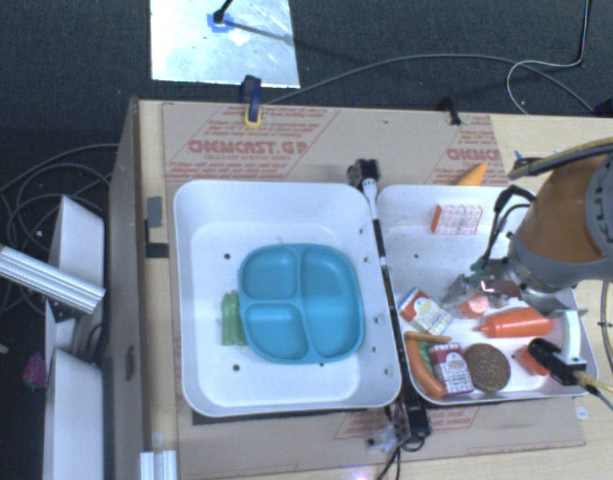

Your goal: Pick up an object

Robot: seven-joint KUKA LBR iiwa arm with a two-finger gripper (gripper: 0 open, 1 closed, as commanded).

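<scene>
Red print on the cardboard (286, 133) laid over the table (124, 268) is read as "CHEMCAST GP". It is repeated toward view-right, partly covered. The finer lines under it can't be read. A yellow clip (252, 108) is fixed at the cardboard's far edge. Beyond the table a foil sheet (224, 26) w/ a blue mark is seen on the dark floor.

2 white bins are set side by side on the cardboard. In the left bin (201, 208) a blue divided plate (301, 303) is seen approx. at centre. A green piece (229, 318) lies just beside the plate's view-left edge.

The things to be picked are mostly in the right bin (416, 208). An orange & white carton (456, 220) lies near the far wall, its print too small to be read. A red & white packet (426, 312) lies by the view-left wall, its label also unreadable. Along the near wall, from view-left, an orange stick (419, 360), a red pack (453, 368) w/ a pale label & a brown disc (487, 366) are found close together. An orange-red bottle (514, 322) lies on its side just beyond the disc. An orange cone (472, 175) lies at the far rim; whether it is inside the bin can't be told.

The hand (466, 293), carried by the arm (571, 218) from view-right, is seen low in the right bin, between packet & bottle. A red lump (476, 306) lies right by it; contact can't be made out. How far the hand is open, & whether anything is held, can't be told.
</scene>
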